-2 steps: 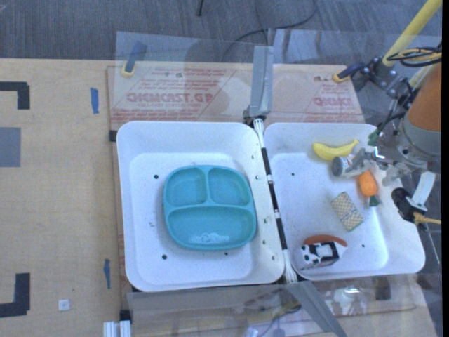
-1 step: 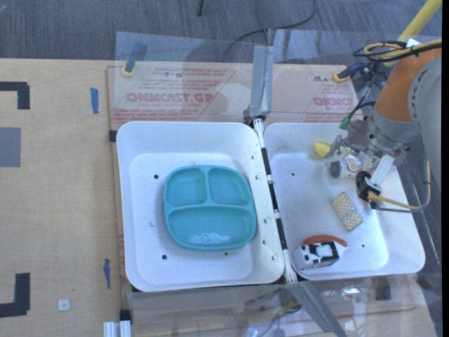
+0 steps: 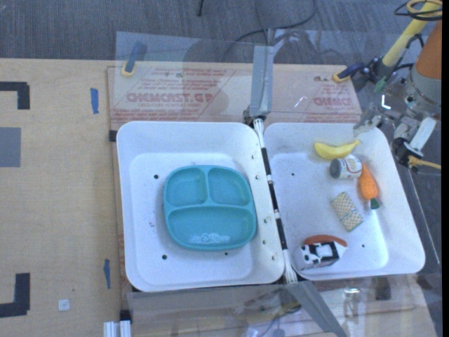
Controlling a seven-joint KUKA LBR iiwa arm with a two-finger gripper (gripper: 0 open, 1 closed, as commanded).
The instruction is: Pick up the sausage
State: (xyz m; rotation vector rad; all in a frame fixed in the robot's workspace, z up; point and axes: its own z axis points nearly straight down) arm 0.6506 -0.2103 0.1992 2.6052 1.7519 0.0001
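The sausage (image 3: 325,240) is a short reddish-brown curved piece near the front of the right bin (image 3: 403,248). It lies against the top of a black-and-white toy (image 3: 319,254). My gripper (image 3: 401,125) hangs over the right bin's far right corner, well behind the sausage and off to its right. The orange band of the arm (image 3: 431,58) shows above it at the frame's right edge. Nothing is visibly held.
The right bin also holds a yellow banana (image 3: 335,148), a small grey can (image 3: 346,166), an orange carrot (image 3: 368,183) and a tan waffle square (image 3: 346,210). A teal divided plate (image 3: 209,208) sits in the left bin (image 3: 137,153). Cables run near the arm.
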